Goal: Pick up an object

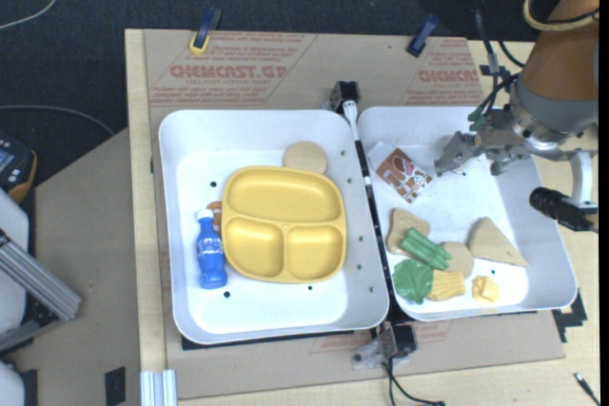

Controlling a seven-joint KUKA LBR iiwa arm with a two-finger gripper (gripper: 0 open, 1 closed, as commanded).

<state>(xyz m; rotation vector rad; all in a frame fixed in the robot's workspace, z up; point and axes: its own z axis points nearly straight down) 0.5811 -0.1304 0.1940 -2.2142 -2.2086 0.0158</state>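
My gripper (473,157) hangs over the far part of the right bin (557,252), open, with nothing between its fingers. A brown and white snack packet (402,174) lies just to its left on the bin floor. Nearer the front lie a toast slice (406,224), a green bean pod (424,249), a green leafy piece (411,281), a yellow corn piece (447,285), a small cheese block (485,290) and a tan wedge (494,242).
The left bin (181,166) holds a yellow divided plate (284,223), a blue bottle (210,253) along the plate's left side and a round beige cookie (304,157) behind it. A black cable runs along the ridge between the bins (362,176).
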